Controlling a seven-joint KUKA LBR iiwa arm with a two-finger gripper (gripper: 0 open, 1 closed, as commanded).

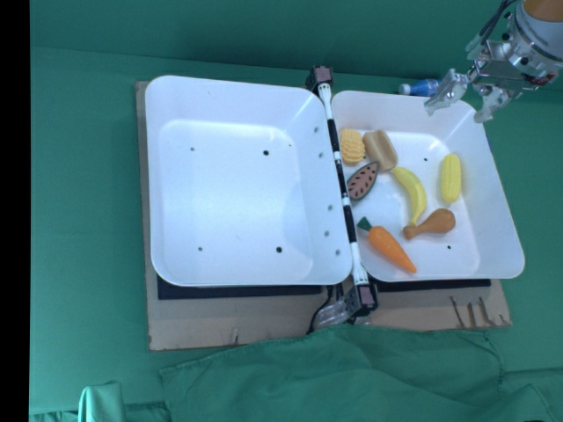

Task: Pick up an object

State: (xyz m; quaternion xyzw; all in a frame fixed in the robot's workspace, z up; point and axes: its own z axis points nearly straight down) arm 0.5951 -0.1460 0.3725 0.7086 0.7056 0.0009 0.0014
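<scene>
The right bin (493, 227) holds several toy foods: a corn cob (449, 178), a banana (413, 194), a chicken drumstick (430, 225), a carrot (387, 246), a watermelon slice (361, 182), a tan bread piece (380, 149) and a yellow ridged piece (352, 146). My gripper (463, 100) hangs above the bin's far right corner, open, with nothing between its fingers. It is well clear of all the toys.
The left bin (176, 112) lies beside the right one, with a black-and-white divider bar (339, 187) between them. A blue object (420, 87) lies just beyond the right bin's far rim. Green cloth (352, 376) bunches at the front.
</scene>
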